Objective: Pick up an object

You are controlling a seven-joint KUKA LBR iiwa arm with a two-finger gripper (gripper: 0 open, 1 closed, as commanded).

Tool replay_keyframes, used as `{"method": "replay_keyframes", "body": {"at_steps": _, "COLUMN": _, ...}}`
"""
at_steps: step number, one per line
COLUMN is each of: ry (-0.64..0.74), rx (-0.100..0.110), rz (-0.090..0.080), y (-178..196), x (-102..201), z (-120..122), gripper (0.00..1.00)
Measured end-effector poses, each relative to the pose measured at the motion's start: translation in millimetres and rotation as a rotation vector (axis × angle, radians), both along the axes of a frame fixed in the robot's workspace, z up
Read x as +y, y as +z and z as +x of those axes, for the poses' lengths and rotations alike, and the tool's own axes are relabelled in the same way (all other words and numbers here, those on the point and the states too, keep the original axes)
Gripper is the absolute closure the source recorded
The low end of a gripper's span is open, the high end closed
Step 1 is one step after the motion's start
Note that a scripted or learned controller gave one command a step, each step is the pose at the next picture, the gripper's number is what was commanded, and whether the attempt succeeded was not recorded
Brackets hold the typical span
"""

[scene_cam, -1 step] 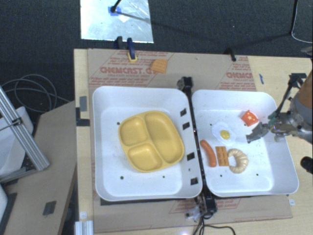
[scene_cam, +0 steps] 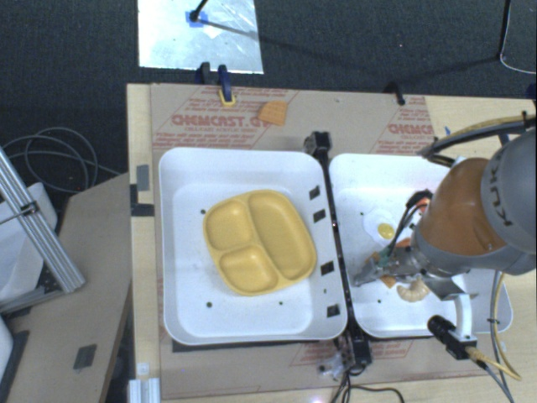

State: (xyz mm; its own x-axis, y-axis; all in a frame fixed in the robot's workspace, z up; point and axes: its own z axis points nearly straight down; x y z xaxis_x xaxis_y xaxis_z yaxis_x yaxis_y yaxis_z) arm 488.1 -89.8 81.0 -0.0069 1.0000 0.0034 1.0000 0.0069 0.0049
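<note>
Orange-banded arm (scene_cam: 470, 212) low in the right bin (scene_cam: 357, 179), jaws hidden beneath the wrist, so grip state impossible to tell. Best to settle squarely over the small beige piece (scene_cam: 412, 290) and orange scrap (scene_cam: 388, 280), not the yellow divided tray (scene_cam: 258, 240).

The arm (scene_cam: 470, 217) hides much of the right bin (scene_cam: 361, 309) and small objects (scene_cam: 411, 290) beneath it.

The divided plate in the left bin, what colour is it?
Pale yellow. The divided plate shows clearly in the camera view, inside the left bin.
</note>
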Motion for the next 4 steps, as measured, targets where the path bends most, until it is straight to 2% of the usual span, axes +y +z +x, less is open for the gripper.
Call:
{"method": "replay_keyframes", "body": {"at_steps": 1, "ry": -0.006, "rx": -0.001, "rz": -0.006, "y": 14.6, "x": -5.6, "z": 0.1, "gripper": 1.00}}
{"method": "replay_keyframes", "body": {"at_steps": 2, "ry": 0.008, "rx": -0.014, "rz": -0.001, "y": 110.0, "x": 68.8, "z": 95.3, "gripper": 1.00}}
{"method": "replay_keyframes", "body": {"at_steps": 3, "ry": -0.004, "rx": 0.003, "rz": -0.003, "y": 103.6, "x": 62.4, "z": 89.2, "gripper": 0.00}}
{"method": "replay_keyframes", "body": {"at_steps": 4, "ry": -0.013, "rx": 0.010, "rz": -0.004, "y": 103.0, "x": 13.1, "z": -5.9, "gripper": 0.00}}
